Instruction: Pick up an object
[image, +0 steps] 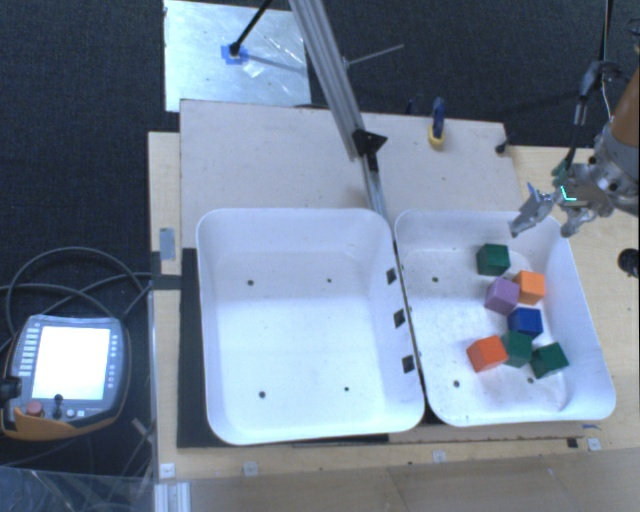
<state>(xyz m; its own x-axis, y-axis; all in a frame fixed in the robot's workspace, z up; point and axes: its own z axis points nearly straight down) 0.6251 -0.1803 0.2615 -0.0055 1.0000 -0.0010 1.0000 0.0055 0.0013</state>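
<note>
In the right bin (590, 395), seven coloured blocks (516, 316) cluster; the end effector (548, 214) hovers spread open, empty.

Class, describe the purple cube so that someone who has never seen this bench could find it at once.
Start at the right-hand white bin, where the coloured cubes cluster. The purple cube sits mid-cluster, below the lone green cube and left of the orange cube. It is the only purple block there.
</note>
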